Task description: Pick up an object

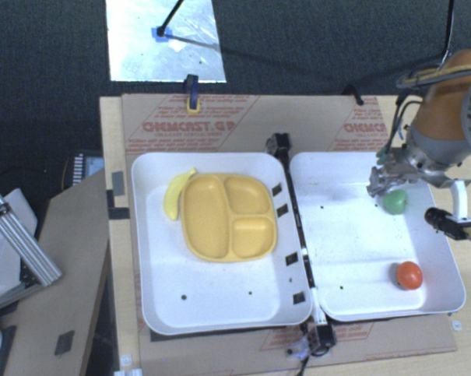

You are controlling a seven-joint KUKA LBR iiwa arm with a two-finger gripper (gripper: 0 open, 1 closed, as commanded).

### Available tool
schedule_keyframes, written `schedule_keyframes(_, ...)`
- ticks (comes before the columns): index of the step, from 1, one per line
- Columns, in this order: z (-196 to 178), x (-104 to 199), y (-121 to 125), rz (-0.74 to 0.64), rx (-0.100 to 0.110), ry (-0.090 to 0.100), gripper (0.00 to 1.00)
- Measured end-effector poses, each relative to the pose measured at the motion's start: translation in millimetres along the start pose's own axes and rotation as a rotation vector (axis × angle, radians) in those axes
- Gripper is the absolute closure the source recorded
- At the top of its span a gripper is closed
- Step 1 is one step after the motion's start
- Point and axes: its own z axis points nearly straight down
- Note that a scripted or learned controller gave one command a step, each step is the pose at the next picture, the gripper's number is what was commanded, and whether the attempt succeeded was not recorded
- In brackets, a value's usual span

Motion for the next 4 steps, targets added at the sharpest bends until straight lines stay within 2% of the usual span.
schedule_keyframes(2, -127.2, 3.6, -0.3, -0.002, -0.004, -0.001, 1.0)
schedule_keyframes(4, -111.5, 120.9, 8.0, -0.006, 0.002, 0.003, 1.0)
